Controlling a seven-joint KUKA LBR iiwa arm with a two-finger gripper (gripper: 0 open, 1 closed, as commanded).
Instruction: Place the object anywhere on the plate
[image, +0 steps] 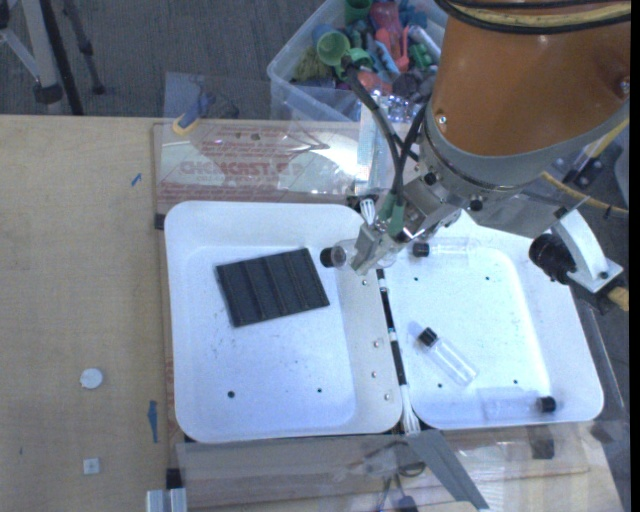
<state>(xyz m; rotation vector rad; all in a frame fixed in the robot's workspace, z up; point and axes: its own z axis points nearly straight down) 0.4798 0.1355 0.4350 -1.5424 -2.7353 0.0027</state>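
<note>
Orange-banded arm of mine leans in over the right bin, gripper at the divider's far end, jaws — honestly can't tell. Ridged plate left; clear vial lies right, room around.

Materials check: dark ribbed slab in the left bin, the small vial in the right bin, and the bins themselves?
Dark ribbed slab: looks like matte rubber or plastic; dull charcoal, parallel grooves, no glare.
Small vial: clear plastic or glass, can't tell which; see-through body, black cap.
Left bin and right bin: probably moulded white plastic, smooth with a slight sheen and rounded rims.
</note>
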